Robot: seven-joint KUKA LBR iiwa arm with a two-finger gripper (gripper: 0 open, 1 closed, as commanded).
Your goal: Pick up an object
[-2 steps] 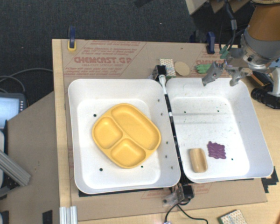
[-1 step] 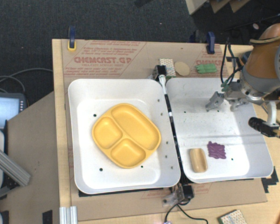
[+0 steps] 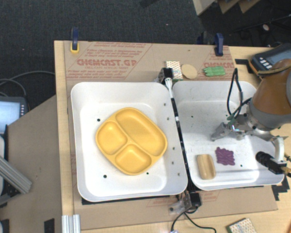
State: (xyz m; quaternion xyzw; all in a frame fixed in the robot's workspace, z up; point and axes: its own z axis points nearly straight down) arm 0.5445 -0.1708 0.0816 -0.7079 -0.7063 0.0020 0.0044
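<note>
- The bench (image 3: 111, 57) is being covered by a printed cardboard sheet, which is being clamped at its far edge, presumably so the bins are being kept from sliding.
- The left bin (image 3: 85, 140) is being taken up mostly by a yellow tray (image 3: 131, 140), which is lying flat and upright near the bin's middle, well apart from anything the arm is near.
- The right bin (image 3: 199, 106) is being reached into from 3 o'clock by the arm (image 3: 274, 98), whose orange band is being seen above the wrist.
- The gripper (image 3: 222, 131) is being held low over the bin's middle; its grey fingers look to be spread, with nothing seen between them.
- The bread (image 3: 206, 166), a tan block, is lying at about 7 o'clock from the gripper, close to the bin's near wall.
- The grapes (image 3: 225, 156), a small purple bunch, are lying at 6 o'clock from the gripper, just beside the bread and apart from the fingers; being nearest, they are judged the likeliest thing to be picked.
- A cookie (image 3: 189, 71) and a green piece (image 3: 214, 72) are resting on the cardboard outside the bins, at 12 o'clock of the right bin.
</note>
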